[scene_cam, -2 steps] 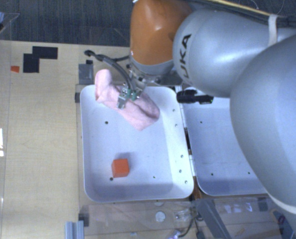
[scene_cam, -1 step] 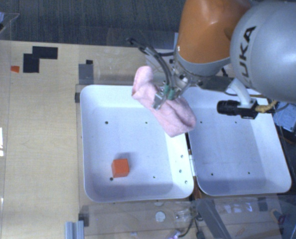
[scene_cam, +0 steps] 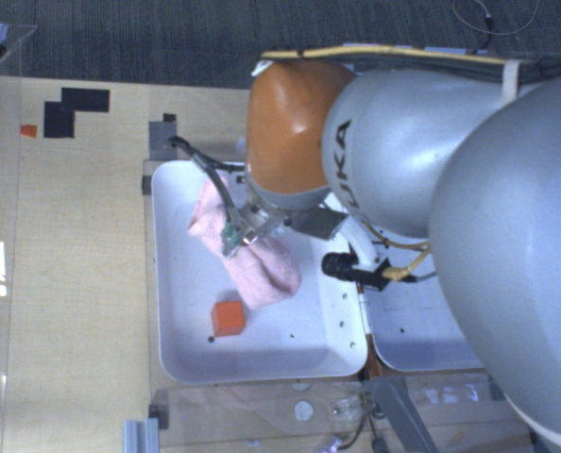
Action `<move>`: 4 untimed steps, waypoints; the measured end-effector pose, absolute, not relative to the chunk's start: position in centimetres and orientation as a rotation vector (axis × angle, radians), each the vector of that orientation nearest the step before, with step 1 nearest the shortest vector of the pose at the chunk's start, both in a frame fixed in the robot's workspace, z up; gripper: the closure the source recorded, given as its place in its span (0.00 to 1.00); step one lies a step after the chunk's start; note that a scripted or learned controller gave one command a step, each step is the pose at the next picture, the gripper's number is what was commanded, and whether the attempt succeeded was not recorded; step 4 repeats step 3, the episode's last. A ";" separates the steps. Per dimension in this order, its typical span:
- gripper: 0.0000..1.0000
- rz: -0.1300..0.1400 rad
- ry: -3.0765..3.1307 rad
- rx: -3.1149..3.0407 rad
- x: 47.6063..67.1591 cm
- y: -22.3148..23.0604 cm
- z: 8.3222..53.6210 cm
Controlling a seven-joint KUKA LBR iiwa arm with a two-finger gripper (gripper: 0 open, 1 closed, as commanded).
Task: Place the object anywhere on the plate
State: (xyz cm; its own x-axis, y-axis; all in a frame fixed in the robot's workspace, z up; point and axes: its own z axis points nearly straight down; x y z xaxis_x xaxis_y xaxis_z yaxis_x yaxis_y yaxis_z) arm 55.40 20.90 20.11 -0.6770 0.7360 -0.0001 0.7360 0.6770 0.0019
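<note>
A small orange cube [scene_cam: 229, 318] lies on the floor of the left white bin [scene_cam: 172, 281], towards its front. Behind it, a pink, cloth-like flat piece [scene_cam: 262, 267] stretches slantwise across the middle of the bin. My gripper [scene_cam: 233, 238] hangs over the upper middle of this pink piece, down at or close to its surface. The wrist with its orange band [scene_cam: 285, 135] covers the back of the bin. The cube sits apart from the gripper, to its front.
The grey arm [scene_cam: 450, 206] hides most of the right bin [scene_cam: 422, 343]; only its front left corner shows. A black cable [scene_cam: 200, 163] runs from the bin's back left edge to the gripper. Pale bench surface lies left of the bins.
</note>
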 end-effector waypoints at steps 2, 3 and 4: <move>1.00 0.027 2.985 0.911 49.4 21.6 13.7; 1.00 0.024 2.965 0.971 56.5 17.4 9.4; 1.00 0.024 2.965 0.971 56.5 17.4 9.4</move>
